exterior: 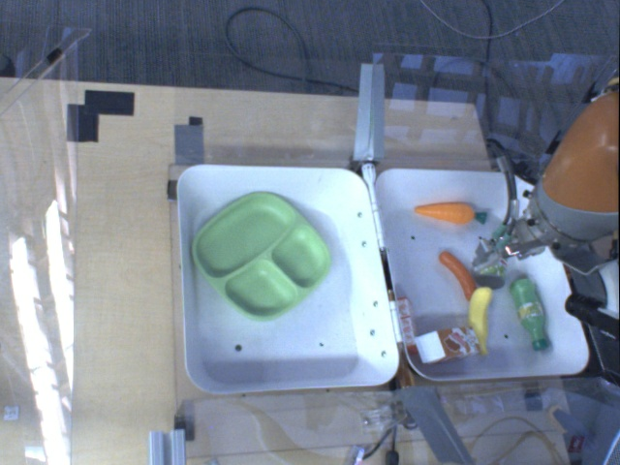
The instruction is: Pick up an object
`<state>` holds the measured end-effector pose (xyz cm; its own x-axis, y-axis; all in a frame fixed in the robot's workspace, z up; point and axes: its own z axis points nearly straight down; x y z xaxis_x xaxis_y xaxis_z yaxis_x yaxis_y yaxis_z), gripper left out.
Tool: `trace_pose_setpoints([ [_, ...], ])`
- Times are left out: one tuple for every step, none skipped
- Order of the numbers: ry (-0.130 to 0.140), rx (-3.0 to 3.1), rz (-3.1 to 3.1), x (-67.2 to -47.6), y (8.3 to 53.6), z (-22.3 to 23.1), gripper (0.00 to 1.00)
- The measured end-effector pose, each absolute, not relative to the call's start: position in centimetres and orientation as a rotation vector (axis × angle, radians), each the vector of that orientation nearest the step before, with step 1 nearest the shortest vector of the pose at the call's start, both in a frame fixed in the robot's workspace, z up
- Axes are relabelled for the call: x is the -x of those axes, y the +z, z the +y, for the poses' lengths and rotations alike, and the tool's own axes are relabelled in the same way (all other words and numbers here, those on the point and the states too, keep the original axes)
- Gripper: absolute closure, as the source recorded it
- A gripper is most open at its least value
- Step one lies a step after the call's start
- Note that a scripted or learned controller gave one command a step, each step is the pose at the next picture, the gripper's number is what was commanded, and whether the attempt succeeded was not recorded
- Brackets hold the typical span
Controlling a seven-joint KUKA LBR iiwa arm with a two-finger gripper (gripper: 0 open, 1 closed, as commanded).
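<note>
Arm (pixel 581 177) showing large rounded orange shell, glossy, catching soft highlight near top. Grey collar running beneath orange, paler along lower rim. Dark cable or hose curving beside wrist, black housing sitting at lower right. Gripper (pixel 496 257) appearing as small cluster of silvery metal parts with bright glints, mounted on grey wrist block; finer details such as screws or markings probably too blurred to make out.

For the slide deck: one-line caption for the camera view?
Gripper low in right bin by hot dog, banana, bottle.
</note>
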<state>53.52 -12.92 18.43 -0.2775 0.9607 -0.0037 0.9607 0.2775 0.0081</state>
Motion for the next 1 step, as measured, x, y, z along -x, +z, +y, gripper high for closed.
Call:
trace_pose_setpoints([
  [0.006,-1.832,2.544,-49.48,22.46,-7.70,1.00],
])
